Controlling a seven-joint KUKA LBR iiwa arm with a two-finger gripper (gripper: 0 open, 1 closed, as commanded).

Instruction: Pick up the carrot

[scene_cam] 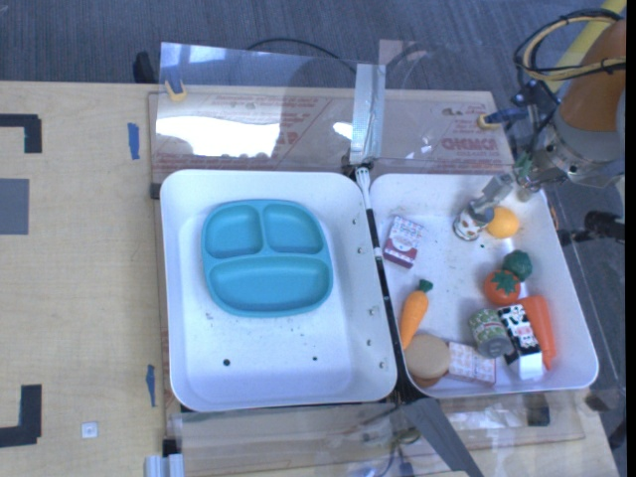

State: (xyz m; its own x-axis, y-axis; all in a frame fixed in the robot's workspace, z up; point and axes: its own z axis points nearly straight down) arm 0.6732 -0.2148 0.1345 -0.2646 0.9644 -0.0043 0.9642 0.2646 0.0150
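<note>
1. Two shallow white plastic bins sit side by side mid-frame: the left bin point(189, 266) holds a blue three-part divided plate point(266, 257); the right bin point(581, 341) holds assorted toy foods.
2. The grey arm's two-finger pincer point(477, 212) hangs at the right bin's upper part, just beside a round yellow lemon point(504, 223); how far it is open I cannot tell.
3. The small orange carrot with a green top point(414, 309) lies at that bin's lower left, well apart from the pincer, below a red-and-white carton point(402, 241) and above a round tan bun point(429, 358).
</note>
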